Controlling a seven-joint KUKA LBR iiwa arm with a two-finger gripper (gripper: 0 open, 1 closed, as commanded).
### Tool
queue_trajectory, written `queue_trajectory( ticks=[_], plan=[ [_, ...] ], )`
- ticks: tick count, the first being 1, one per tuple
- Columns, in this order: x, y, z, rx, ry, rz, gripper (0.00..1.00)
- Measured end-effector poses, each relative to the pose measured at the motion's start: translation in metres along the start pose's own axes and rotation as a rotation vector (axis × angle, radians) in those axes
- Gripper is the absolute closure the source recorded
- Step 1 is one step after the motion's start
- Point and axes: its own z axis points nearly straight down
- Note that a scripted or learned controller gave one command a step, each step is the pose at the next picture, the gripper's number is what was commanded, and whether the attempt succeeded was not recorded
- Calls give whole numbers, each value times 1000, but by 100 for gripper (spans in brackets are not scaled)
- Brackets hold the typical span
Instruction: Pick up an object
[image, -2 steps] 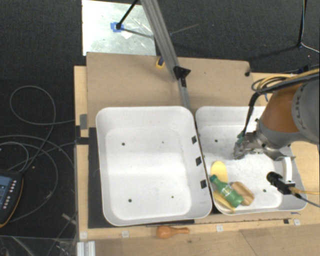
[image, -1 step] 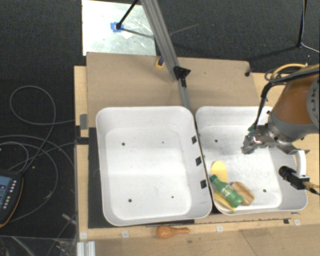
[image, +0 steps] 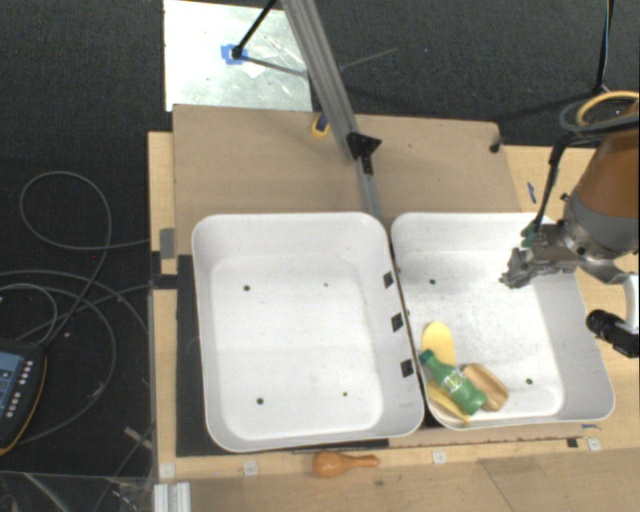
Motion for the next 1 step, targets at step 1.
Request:
queue_trajectory(
  ticks=[1],
  plan=[
    [0, 2, -40, 3, 1, -1, 100]
  ],
)
